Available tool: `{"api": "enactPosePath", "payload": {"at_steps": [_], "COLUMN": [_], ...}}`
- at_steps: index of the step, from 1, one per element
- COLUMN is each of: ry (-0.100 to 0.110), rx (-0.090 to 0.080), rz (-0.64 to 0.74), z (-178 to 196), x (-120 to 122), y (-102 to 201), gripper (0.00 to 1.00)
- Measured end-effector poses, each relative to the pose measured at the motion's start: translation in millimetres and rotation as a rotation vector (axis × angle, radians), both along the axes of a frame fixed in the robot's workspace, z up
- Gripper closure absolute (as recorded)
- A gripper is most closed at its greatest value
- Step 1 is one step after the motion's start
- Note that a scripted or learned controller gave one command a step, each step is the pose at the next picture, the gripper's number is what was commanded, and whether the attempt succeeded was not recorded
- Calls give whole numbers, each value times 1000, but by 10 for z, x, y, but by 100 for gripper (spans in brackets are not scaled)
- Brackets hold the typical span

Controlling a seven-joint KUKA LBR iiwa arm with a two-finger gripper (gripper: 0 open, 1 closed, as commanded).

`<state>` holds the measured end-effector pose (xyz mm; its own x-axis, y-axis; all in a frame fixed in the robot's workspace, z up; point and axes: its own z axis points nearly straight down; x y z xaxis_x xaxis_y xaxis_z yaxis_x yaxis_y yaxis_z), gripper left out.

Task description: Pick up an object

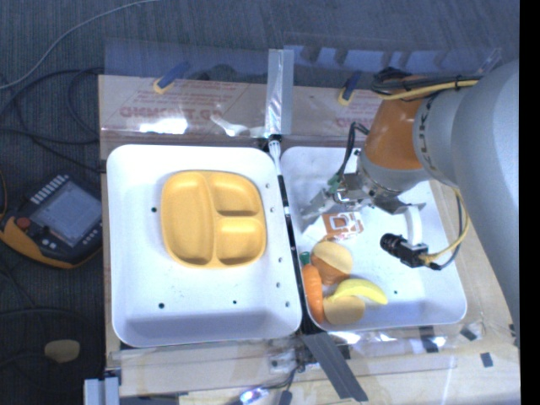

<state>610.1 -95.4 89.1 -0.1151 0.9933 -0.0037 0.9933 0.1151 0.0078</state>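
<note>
I lower the gripper (342, 213) over the small orange-and-white packet (344, 224) in the right bin (447, 298), apparently to grasp it, its opening indiscernible.

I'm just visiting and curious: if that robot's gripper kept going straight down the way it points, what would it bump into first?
Most likely the small orange-and-white packet lying right under the gripper, above the pile of toy food. Depth is hard to judge from this slanted view, so it could land on the right bin floor beside it.
</note>
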Motion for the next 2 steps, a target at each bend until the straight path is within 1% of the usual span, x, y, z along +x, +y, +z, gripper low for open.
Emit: {"api": "enactPosePath", "payload": {"at_steps": [1,2], "ry": [-4,-8], "rx": [-4,-3], "rz": [264,263], "z": [4,103], "x": [-697,-684], "y": [-80,-80], "gripper": [0,100]}}
